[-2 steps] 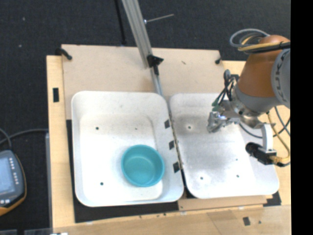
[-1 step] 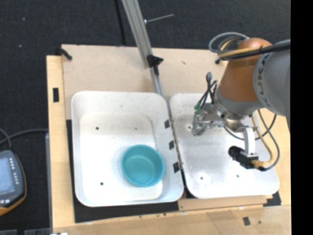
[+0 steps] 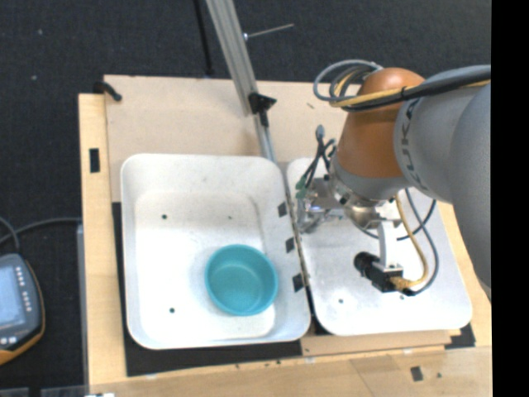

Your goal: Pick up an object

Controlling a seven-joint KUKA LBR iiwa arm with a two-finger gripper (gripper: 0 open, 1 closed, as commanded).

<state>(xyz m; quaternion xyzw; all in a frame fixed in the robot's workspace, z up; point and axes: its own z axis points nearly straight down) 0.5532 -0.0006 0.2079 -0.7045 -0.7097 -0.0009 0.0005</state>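
Camera view: a teal bowl [image 3: 240, 279] sits upright in the left bin [image 3: 149, 188], toward its front right part, near the wall shared with the right bin [image 3: 438, 308]. The bowl is round, plain, uniformly teal, with its open mouth facing up and nothing visible inside it. The arm [image 3: 430, 139] reaches over the right bin, its orange band above the wrist. The gripper [image 3: 307, 209] hangs at the divider between the bins, well apart from the bowl. Whether it is open or closed cannot be told; nothing is seen held. A slanted metal pole [image 3: 235, 52] crosses the bench behind the bins.
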